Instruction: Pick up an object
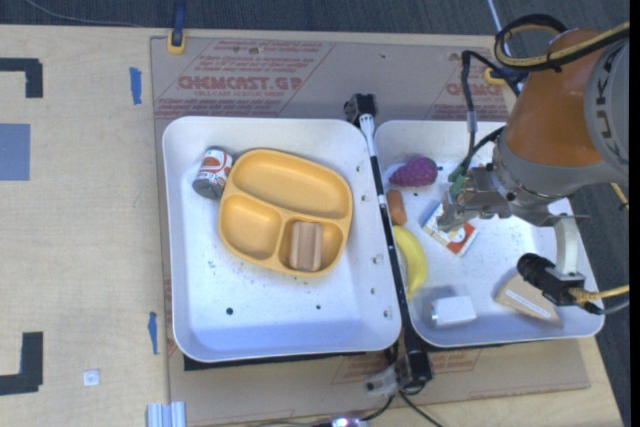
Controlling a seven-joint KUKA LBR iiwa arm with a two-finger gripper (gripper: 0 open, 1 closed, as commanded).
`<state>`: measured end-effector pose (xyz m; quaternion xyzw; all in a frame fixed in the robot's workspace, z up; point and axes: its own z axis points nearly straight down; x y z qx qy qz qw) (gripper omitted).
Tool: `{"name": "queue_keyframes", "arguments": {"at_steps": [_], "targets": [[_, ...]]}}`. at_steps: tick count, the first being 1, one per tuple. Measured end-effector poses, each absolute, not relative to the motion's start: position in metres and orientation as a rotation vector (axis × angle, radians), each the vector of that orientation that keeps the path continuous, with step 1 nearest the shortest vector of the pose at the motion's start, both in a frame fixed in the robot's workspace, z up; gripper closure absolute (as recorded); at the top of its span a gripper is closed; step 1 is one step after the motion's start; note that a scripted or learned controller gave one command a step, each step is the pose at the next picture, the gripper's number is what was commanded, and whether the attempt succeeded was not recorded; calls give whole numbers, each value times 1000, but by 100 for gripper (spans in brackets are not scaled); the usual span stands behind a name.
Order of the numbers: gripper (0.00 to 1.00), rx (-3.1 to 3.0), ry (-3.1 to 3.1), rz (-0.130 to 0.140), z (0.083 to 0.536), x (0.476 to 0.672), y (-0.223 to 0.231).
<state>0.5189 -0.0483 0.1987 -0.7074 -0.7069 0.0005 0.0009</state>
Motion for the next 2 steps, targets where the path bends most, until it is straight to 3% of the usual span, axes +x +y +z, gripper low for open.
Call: {"name": "queue_keyframes", "arguments": {"at_steps": [1,2], "targets": [[0,-2220,-2220,2,199,519,-48],[0,-2222,-2223,-1,96,498,-104]]}}
